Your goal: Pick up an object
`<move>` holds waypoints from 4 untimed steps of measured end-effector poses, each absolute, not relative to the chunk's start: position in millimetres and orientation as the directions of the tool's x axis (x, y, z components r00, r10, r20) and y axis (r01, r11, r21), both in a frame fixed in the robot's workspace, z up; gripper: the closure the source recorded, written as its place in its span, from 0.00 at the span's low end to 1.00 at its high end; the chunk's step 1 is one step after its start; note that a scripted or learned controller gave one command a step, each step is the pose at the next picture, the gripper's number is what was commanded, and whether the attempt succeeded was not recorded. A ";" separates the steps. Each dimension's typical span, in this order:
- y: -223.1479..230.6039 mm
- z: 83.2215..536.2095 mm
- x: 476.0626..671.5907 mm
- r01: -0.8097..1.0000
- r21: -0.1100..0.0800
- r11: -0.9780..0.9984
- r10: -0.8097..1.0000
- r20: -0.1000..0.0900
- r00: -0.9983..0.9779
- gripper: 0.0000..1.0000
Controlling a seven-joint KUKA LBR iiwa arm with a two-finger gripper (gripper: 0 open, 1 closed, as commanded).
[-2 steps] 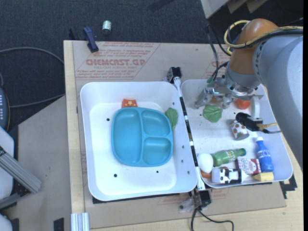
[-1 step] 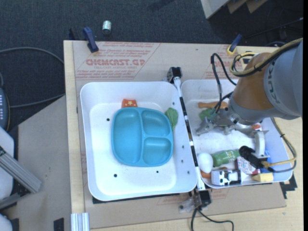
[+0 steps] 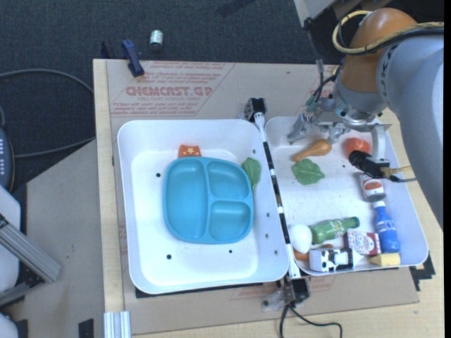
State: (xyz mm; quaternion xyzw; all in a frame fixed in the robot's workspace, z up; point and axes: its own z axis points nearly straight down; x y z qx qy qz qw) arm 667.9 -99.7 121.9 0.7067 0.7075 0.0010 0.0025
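Observation:
My gripper (image 3: pixel 311 122) hangs low over the far left corner of the right bin (image 3: pixel 416 224), just above a tan drumstick-shaped toy (image 3: pixel 314 148). I see nothing held in it. A green leaf toy (image 3: pixel 308 172) lies just in front of the drumstick. To the right of the drumstick sits a red tomato-like piece (image 3: pixel 357 146), partly under the wrist.
The right bin's near side holds a green bottle (image 3: pixel 333 229), a white egg (image 3: pixel 301 237), a blue bottle (image 3: pixel 385 227), a small red-and-white bottle (image 3: pixel 371 187) and several packets. The left bin (image 3: pixel 141 245) holds a blue divided plate (image 3: pixel 208 199), a green leaf (image 3: pixel 251 171) and a small orange piece (image 3: pixel 189 151).

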 end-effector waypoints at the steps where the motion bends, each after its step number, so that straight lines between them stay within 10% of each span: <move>1: -97.7 84.2 643.5 1.000 -0.002 0.000 1.000 0.000 0.000 0.00; 2: -94.8 84.7 624.5 1.000 -0.002 0.000 1.000 0.000 0.000 0.00; 3: -98.4 84.9 649.6 1.000 0.002 0.002 1.000 -0.001 -0.002 0.00; 4: -98.1 95.3 650.3 1.000 0.005 0.002 1.000 -0.002 -0.002 1.00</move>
